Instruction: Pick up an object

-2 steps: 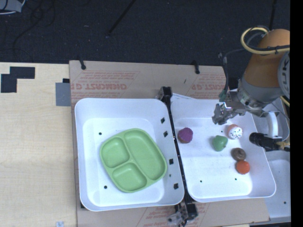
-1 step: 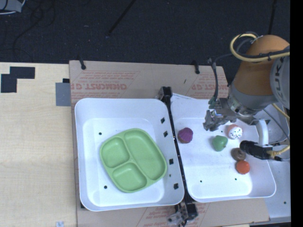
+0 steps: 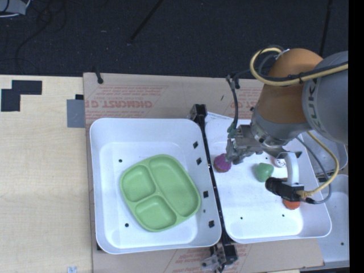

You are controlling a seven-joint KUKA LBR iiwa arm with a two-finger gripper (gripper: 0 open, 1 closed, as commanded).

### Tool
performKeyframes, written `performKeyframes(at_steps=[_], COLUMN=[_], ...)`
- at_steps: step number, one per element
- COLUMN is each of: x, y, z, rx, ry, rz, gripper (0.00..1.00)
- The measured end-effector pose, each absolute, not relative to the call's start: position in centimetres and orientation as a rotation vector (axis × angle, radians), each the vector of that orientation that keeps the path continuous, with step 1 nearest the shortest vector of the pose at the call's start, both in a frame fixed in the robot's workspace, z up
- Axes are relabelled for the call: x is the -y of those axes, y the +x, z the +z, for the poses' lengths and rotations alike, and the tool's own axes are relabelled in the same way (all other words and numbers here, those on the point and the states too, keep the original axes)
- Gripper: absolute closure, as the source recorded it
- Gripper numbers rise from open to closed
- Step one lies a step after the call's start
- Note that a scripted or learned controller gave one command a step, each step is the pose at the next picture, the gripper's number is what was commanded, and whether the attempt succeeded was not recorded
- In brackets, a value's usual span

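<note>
In the right bin (image 3: pixel 267 226) a small purple object (image 3: pixel 221 164) lies near the left wall. My gripper (image 3: pixel 232 154) hangs right above and against it, at its upper right edge. Whether the purple object sits between the fingers is hidden by the wrist. A green rounded object (image 3: pixel 263 171) lies to the right of the gripper. Further right are a small white piece (image 3: pixel 280 163) and an orange object (image 3: pixel 292 203) partly under black cabling.
The left bin (image 3: pixel 108 147) holds a green divided plate (image 3: pixel 160 193). A black divider (image 3: pixel 206 169) runs between the bins. The arm's grey and orange body (image 3: pixel 290 101) covers the right bin's upper part. Cardboard lies under both bins.
</note>
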State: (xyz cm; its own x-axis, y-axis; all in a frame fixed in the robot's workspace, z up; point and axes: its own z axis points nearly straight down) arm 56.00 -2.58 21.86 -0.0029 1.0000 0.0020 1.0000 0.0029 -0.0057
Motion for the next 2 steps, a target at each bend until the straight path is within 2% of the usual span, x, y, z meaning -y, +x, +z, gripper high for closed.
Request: performKeyframes(at_steps=[2], x=[-7.6], y=[51.1], z=[21.7], rx=[2.222], ry=[-2.212], rz=[0.005], gripper=[1.0])
